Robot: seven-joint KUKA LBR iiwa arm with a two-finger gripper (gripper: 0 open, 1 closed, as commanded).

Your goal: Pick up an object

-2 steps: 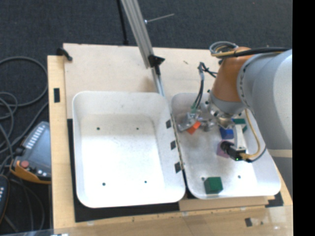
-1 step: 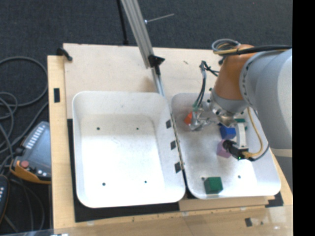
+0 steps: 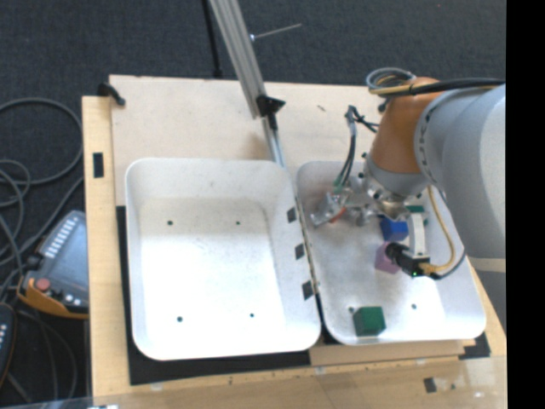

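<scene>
Dark grey carpet surrounds a pale particle-board bench [image 3: 170,118], matte and lightly speckled. Black cables loop on the floor at left, beside a grey-and-orange handheld pendant [image 3: 60,262].

Two shallow white plastic bins with rounded corners sit side by side on the bench. Left bin [image 3: 153,186]: smooth floor, faint scuffing, a few small dark dots. Right bin [image 3: 460,313]: dirtier floor, greyish smudging through the middle. A ribbed aluminium extrusion bar [image 3: 243,54] slants down from the top edge and ends at the seam between the bins.

Grey arm with an orange band [image 3: 400,139] enters from the right and is over the upper half of the right bin. Metal two-finger gripper [image 3: 328,210] is low in the bin's upper-left part, near the dividing wall; something small and reddish shows at the fingertips, too small to identify. Cannot tell how the fingers are set, or whether anything is between them.

Objects in the right bin:
- small green block [image 3: 369,319], squarish, matte, flat on the floor near the bottom rim; well apart from the gripper, below and right of it. No clear long axis; edges slightly skewed to the bin wall.
- small pale purple piece [image 3: 386,260], partly hidden by the wrist hardware; shape unclear.
- blue piece [image 3: 392,227] just above it, tucked under the wrist; shape and heading not readable.
</scene>
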